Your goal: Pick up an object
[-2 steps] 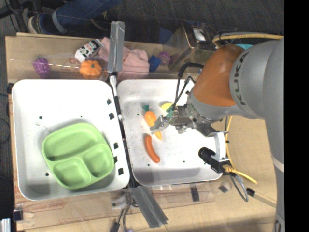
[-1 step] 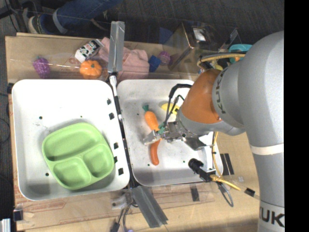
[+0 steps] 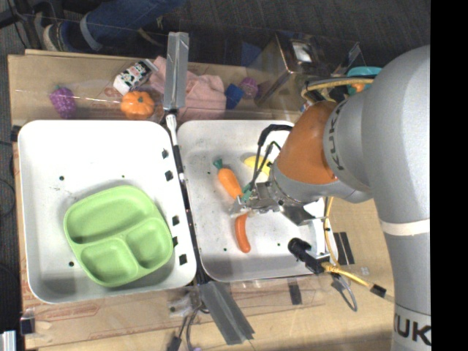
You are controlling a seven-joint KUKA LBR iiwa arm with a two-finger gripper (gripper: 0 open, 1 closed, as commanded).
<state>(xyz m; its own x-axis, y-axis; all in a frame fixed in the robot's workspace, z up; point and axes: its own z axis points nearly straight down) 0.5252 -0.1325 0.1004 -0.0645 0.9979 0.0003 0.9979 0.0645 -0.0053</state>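
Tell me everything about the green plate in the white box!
The green tray looks like smooth, light green plastic with rounded corners. It has three compartments: one long one along the upper side and two smaller ones below it. No food or toy shows in them. It lies flat and a bit turned in the left bin, toward the lower part of the bin floor, and touches nothing else that can be seen.

Pincer (image 3: 245,205) low between carrot (image 3: 229,182) and sausage (image 3: 243,234) in right bin (image 3: 212,262)
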